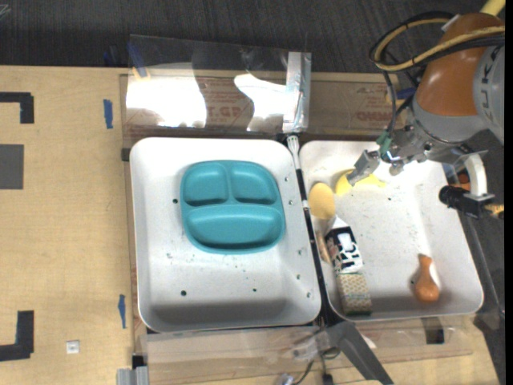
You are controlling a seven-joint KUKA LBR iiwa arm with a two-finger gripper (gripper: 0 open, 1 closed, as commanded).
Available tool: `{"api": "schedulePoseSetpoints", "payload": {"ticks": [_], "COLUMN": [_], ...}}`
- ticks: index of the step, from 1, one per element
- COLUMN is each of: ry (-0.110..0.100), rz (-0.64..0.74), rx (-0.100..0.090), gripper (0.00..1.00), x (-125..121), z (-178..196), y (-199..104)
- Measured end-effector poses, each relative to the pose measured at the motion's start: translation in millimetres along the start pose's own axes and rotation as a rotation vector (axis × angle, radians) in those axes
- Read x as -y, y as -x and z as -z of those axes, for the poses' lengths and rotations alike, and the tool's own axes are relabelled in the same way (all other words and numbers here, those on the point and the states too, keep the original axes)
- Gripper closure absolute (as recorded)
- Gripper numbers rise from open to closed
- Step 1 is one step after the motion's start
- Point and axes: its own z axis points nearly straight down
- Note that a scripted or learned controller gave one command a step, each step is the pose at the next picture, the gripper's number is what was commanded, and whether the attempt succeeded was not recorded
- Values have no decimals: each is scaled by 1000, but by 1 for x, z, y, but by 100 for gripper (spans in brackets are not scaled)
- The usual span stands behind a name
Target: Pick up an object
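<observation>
Orange object [426, 278]; tool [370, 165] beside yellow item [353, 181]

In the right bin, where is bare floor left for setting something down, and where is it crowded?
The right bin has bare floor in its middle, between the black-and-white box on the left and the orange pear-shaped item at the lower right. The left wall is crowded: tan egg-like item, box, patterned block. The pincer hangs over the yellow item.

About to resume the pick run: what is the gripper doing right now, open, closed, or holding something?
Gripper: low over the far part of the right white bin, at a yellow object; open or closed cannot be told, and no grasp is visible.
</observation>
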Motion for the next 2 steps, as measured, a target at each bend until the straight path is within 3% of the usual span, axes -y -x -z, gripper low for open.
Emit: {"api": "schedulePoseSetpoints", "payload": {"ticks": [1, 2], "ry": [-10, -3], "rz": [239, -25], "rx": [-5, -1], "gripper": [0, 0], "x": [-11, -25], "z": [-91, -109], "y": [17, 30]}}
